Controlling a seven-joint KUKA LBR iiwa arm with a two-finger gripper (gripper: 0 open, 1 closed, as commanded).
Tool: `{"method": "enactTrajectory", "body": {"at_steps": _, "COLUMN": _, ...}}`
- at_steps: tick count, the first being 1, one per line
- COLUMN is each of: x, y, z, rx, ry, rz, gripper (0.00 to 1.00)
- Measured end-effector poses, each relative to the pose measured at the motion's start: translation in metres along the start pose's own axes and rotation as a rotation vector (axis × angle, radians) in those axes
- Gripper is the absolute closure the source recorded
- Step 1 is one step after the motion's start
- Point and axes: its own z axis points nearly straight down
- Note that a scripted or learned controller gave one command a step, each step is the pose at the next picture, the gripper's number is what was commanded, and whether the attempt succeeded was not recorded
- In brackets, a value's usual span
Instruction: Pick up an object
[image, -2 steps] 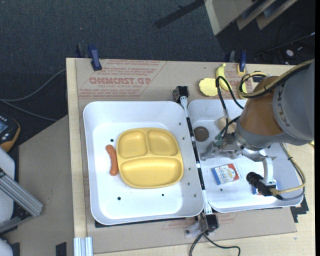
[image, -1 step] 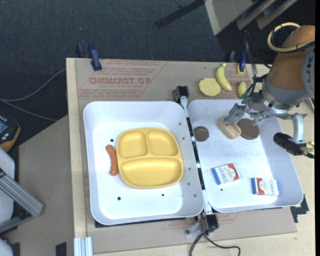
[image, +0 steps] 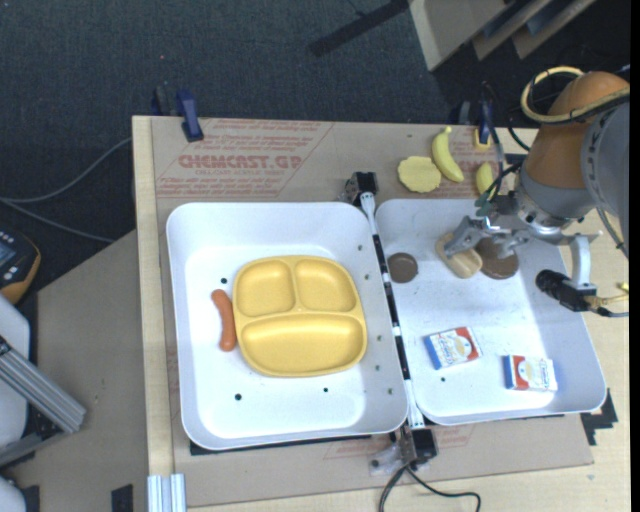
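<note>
My gripper (image: 482, 240) is low over the far part of the right bin (image: 580, 340), reaching in from the right. Just under it lie a tan rounded piece (image: 463, 263) and a brown rounded piece (image: 501, 264), both touching or nearly touching the gripper. To their left, by the bin's left wall, a flat brown disc (image: 402, 267) lies apart. Two small blue-and-white cartons sit nearer the front: one (image: 452, 348) in the middle, the other (image: 528, 373) toward the right corner. The view does not show anything held.
The left bin (image: 190, 240) holds a yellow divided plate (image: 298, 315) with a red-orange sausage (image: 226, 320) beside it on the left. On the bench behind the right bin lie a banana (image: 447, 155), a yellow round piece (image: 420, 174) and another yellow piece (image: 485, 178).
</note>
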Motion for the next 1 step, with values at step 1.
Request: {"method": "enactTrajectory", "body": {"at_steps": 1, "x": -0.0229, "y": 0.0337, "z": 0.0279, "rx": -0.008, "ry": 0.0, "rz": -0.004, "gripper": 0.0}}
